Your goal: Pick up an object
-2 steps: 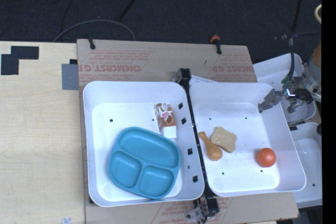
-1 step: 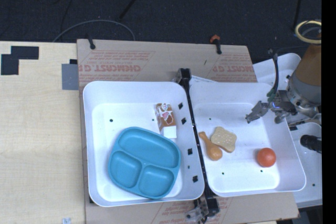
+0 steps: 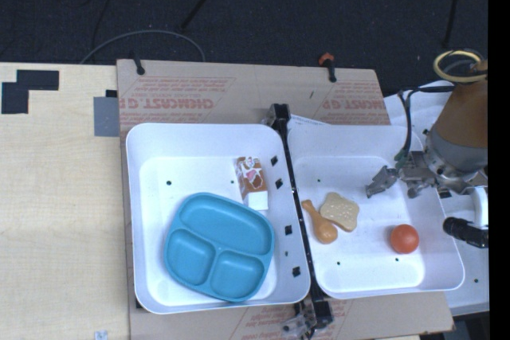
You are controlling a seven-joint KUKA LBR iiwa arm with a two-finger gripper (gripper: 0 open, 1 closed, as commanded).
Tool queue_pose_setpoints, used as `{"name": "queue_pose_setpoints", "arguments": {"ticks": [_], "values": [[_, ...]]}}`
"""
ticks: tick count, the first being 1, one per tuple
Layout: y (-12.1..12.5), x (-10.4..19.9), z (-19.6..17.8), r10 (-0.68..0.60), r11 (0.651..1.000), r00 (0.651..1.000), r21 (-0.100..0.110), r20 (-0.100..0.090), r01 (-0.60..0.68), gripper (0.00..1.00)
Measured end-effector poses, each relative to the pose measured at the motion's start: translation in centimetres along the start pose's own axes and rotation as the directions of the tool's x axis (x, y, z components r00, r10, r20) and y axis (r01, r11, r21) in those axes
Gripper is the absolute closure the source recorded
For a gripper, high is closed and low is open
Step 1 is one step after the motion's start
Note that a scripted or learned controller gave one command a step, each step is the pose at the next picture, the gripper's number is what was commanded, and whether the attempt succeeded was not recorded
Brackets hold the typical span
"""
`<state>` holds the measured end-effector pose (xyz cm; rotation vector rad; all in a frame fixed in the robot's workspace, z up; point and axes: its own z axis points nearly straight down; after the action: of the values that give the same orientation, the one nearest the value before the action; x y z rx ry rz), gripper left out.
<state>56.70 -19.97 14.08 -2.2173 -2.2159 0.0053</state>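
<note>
In the right bin (image 3: 351,151) lie a tan slice of toast (image 3: 340,211), an orange-brown drumstick (image 3: 320,224) just left of it, and a red tomato (image 3: 405,239) toward the right. My gripper (image 3: 390,181) reaches in from the right over the bin's upper right part, above and between the toast and the tomato. It touches none of them. The orange band of the arm (image 3: 466,111) rises behind it.
The left bin (image 3: 147,171) holds a blue divided plate (image 3: 219,247) and a small wrapped snack (image 3: 252,176) near its right wall. A black divider (image 3: 292,203) runs between the bins. Cardboard lies under both bins, and cables hang at the right.
</note>
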Motion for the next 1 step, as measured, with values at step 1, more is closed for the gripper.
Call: {"name": "queue_pose_setpoints", "arguments": {"ticks": [1], "values": [[0.10, 0.06, 5.12, 0.002, 1.000, 1.000, -0.006, 0.001, -0.002, 0.00]]}}
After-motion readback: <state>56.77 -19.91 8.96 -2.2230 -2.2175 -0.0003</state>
